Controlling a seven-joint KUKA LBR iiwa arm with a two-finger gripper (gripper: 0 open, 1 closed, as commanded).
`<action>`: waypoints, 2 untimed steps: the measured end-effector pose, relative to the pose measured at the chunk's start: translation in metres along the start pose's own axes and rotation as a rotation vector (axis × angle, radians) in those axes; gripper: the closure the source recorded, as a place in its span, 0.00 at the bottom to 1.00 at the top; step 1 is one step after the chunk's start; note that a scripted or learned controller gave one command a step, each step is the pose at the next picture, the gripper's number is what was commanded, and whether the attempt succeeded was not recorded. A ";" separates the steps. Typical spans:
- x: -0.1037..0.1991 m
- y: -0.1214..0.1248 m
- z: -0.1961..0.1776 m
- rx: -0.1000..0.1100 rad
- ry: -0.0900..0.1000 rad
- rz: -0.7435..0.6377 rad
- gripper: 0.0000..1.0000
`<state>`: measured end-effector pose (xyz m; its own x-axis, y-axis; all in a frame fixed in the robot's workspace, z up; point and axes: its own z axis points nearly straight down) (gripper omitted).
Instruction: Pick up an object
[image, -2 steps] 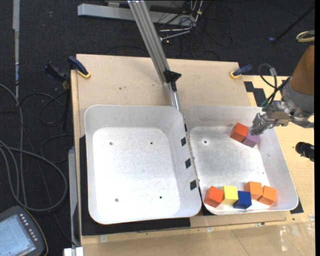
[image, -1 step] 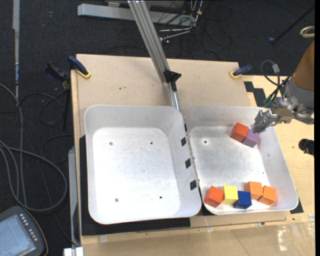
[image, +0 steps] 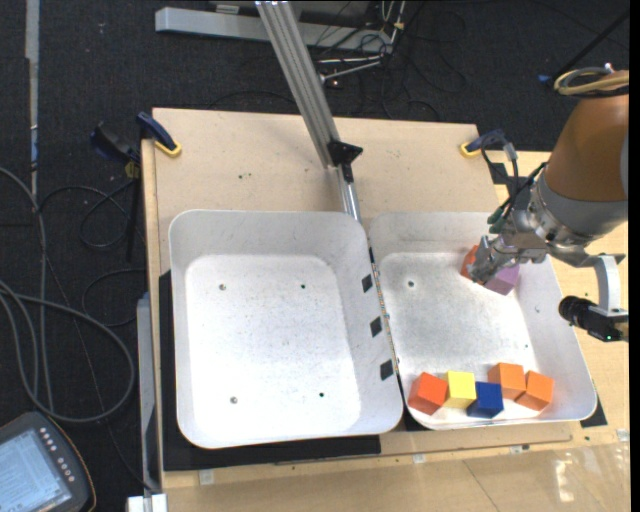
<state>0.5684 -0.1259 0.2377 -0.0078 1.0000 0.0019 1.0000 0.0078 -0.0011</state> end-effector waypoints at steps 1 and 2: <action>0.063 -0.008 0.000 -0.001 0.001 -0.001 1.00; 0.116 -0.025 -0.009 -0.001 0.001 -0.001 1.00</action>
<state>0.5425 -0.0098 0.2467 -0.0091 1.0000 0.0026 1.0000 0.0091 -0.0006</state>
